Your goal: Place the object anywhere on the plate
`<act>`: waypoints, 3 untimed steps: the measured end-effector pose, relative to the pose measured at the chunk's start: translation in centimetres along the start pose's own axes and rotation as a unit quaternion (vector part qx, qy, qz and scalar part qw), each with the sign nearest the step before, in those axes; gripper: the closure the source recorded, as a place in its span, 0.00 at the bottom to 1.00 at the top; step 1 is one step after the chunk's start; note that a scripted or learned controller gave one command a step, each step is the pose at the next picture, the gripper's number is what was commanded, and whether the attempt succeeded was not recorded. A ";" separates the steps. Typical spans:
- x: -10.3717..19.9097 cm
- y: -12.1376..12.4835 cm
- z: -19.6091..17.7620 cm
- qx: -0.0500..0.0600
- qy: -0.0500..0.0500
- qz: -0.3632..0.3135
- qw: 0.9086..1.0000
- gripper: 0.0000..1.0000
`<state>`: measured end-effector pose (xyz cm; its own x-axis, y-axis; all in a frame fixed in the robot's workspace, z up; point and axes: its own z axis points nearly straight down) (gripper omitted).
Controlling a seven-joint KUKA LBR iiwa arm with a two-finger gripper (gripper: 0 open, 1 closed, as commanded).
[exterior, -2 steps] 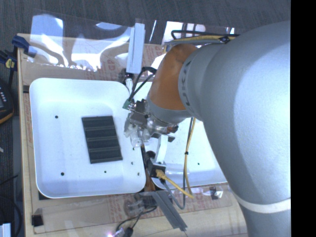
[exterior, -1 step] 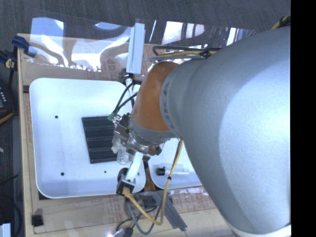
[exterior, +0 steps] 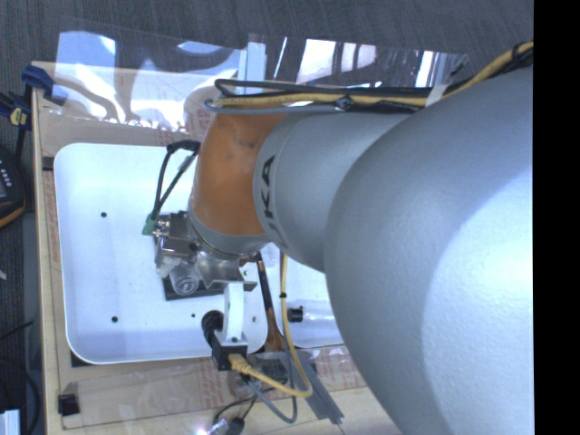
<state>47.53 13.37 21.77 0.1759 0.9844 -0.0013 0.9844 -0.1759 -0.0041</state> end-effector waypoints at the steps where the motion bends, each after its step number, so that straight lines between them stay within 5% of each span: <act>1: 4.4 2.7 1.3 0.001 0.000 0.264 0.965 1.00; 2: -0.6 0.1 -5.8 0.000 0.001 0.212 0.977 1.00; 3: -3.6 4.0 2.4 0.002 -0.001 0.217 0.976 1.00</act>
<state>50.83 9.09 19.35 0.5759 0.8175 -0.0051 0.8175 -0.5759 -0.0063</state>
